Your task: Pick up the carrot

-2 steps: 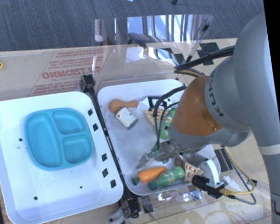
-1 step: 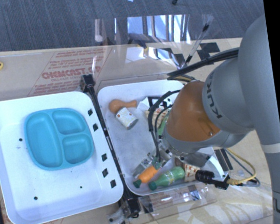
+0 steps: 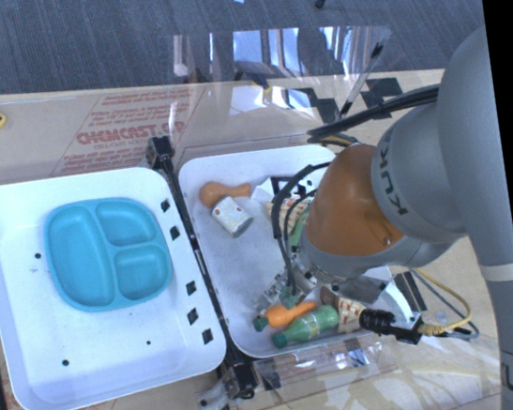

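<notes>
The gripper [image 3: 286, 292], its grip state impossible to tell, hangs low in the right bin [image 3: 208, 253], with the carrot [image 3: 287, 314] just below it, touching a green bottle [image 3: 308, 327] beyond.

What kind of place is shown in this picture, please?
Probably a robotics lab bench, not a kitchen: a grey arm reaches into two white bins, one with a blue divided plate, one with toy food like a carrot.
</notes>
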